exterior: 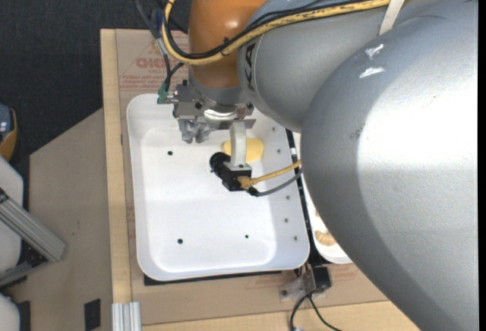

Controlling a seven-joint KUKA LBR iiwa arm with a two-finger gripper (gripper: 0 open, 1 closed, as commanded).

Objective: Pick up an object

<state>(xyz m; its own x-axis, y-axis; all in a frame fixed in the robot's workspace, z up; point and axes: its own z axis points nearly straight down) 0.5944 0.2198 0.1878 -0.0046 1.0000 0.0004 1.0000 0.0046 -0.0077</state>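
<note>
Your gripper [194, 127], open or closed you cannot tell, hangs at the white bin's [190, 246] twelve o'clock, yellow object [255, 147] at its four, tan bench [114, 170] amid dark carpet [61, 18].

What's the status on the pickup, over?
Gripper down in left bin, far end. Yellow object on bin floor just right of it, partly hidden, not seen held. No other item near it.
</note>
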